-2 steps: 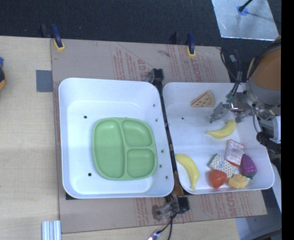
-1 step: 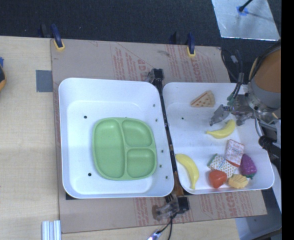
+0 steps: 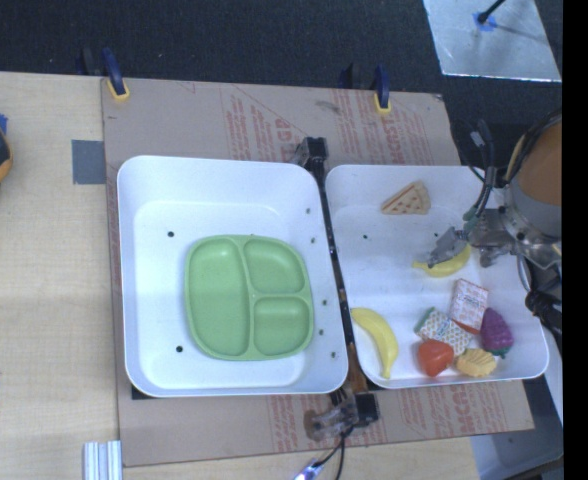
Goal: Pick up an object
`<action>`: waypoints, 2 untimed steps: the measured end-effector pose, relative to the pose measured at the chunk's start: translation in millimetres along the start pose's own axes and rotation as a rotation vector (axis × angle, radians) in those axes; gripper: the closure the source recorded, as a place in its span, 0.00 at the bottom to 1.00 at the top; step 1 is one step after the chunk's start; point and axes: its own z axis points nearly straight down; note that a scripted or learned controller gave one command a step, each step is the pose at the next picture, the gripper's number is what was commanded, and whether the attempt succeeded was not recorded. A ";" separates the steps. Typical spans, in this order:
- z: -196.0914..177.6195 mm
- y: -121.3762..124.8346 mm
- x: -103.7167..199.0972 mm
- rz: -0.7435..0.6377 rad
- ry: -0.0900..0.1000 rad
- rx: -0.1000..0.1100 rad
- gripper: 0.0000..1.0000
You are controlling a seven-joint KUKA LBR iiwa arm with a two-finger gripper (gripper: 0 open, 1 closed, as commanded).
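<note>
The grey arm with its orange band reaches in from the right edge of the frame, its wrist bent low over the right-hand shallow white bin [image 3: 374,193], and the gripper [image 3: 452,251] sits at the middle right of that bin. Its dark fingers [image 3: 444,258] lie against a small yellow banana-shaped toy [image 3: 448,265], touching its upper side; whether they are apart or closed on it I cannot tell at this size. Near the bin's upper middle lies a tan wedge like a sandwich slice [image 3: 406,200]. Along the lower left of the same bin lies a larger yellow plastic banana [image 3: 376,340]. At the lower right a cluster sits close together: a red-and-white packet [image 3: 469,304], a chequered pale block [image 3: 440,329], a red tomato-like piece [image 3: 434,357], a yellow ridged piece [image 3: 477,362] and a purple bunch of grapes [image 3: 496,331]. The left-hand white bin [image 3: 144,268] holds a pale green divided plate [image 3: 247,296] with three compartments. Both bins rest on brown cardboard [image 3: 224,118] clamped to the wooden worktop [image 3: 34,298].
</note>
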 end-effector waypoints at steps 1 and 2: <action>54.4 90.8 -24.6 -0.001 0.001 0.000 0.00; -23.8 53.2 -13.2 0.001 0.000 -0.003 0.00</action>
